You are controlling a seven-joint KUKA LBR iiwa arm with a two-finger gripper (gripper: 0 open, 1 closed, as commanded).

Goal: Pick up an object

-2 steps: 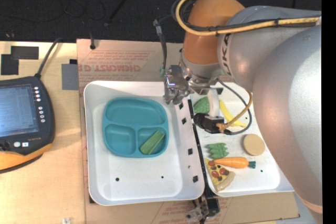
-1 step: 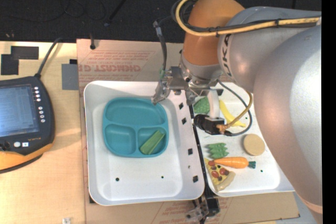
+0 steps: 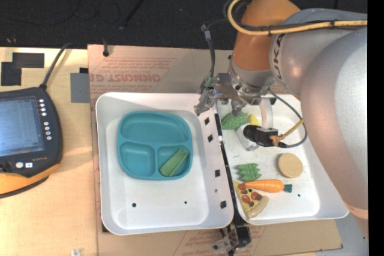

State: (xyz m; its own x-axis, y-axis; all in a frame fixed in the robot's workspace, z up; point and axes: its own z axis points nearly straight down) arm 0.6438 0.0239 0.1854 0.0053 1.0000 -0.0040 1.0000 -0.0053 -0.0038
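- Arm (image 3: 300, 51) reaches in from the right, wrist turned down over the rear of the right bin (image 3: 318, 204).
- Gripper (image 3: 243, 111) sits low, just above a green leafy toy (image 3: 233, 122); whether it is open or closed cannot be told.
- Carrot (image 3: 267, 186) lies flat in the right bin, long axis left-right, between a broccoli piece (image 3: 248, 171) and a pizza slice (image 3: 252, 199).
- Left bin (image 3: 114, 207) holds a teal divided plate (image 3: 153, 144).

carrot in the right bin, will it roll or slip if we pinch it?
The carrot looks like smooth moulded plastic, so probably stiff and light, perhaps slippery. Its rounded, tapered body lies on its side on the right bin floor, so a push would likely roll it, maybe toward the pizza slice just below.
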